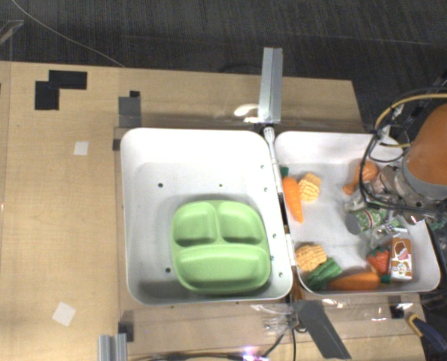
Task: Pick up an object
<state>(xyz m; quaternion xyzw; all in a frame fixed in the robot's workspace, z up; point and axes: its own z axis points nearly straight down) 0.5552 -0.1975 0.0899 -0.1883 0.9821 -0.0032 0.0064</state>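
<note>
While my arm reaches in from the right, my pincer hangs low over the right bin, near its right wall. How it stands I cannot tell, because the wrist and the black cables around it cover that part, and I see no object that is clearly held there.

Under and around my wrist the things lie close together. A small can with a green and red label is just beside the pincer, on its left. Above it, an orange rounded thing shows partly behind the cables. Below the pincer lies a small carton with a red and white print, and a strawberry touches its left side.

Along the front wall of this bin a long orange carrot lies flat, with a dark green vegetable at its left end. A yellow piece of corn is just above the green one. Further back, near the wall between the bins, a second carrot lies along that wall, and another corn piece touches it on the right.

The left bin holds a green plate with three compartments, which rests in the front half of it. Both bins stand on a wooden bench.
</note>
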